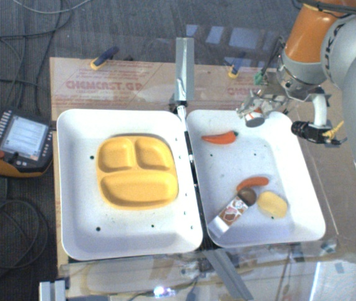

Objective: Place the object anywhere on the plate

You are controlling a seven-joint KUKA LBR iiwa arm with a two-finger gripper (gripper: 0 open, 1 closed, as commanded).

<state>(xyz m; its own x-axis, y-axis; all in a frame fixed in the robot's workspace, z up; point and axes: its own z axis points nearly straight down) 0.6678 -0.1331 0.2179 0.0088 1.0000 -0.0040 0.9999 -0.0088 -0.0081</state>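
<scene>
Your gripper point(253, 113) hangs over the right bin point(303, 187) at its 12 o'clock rim; you cannot tell its jaw state. Carrot point(220, 138) lies just at its 7 o'clock. Yellow plate point(138, 171) sits mid left bin point(77, 231), bare.

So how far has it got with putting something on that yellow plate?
Nothing looks done yet: the yellow plate in the left bin carries no object. In hand: the tool hangs over the right bin's far edge; whether it grips anything I cannot tell. Left to do: the orange chili, sausage, yellow lump and wrapped bar all lie in the right bin.
</scene>
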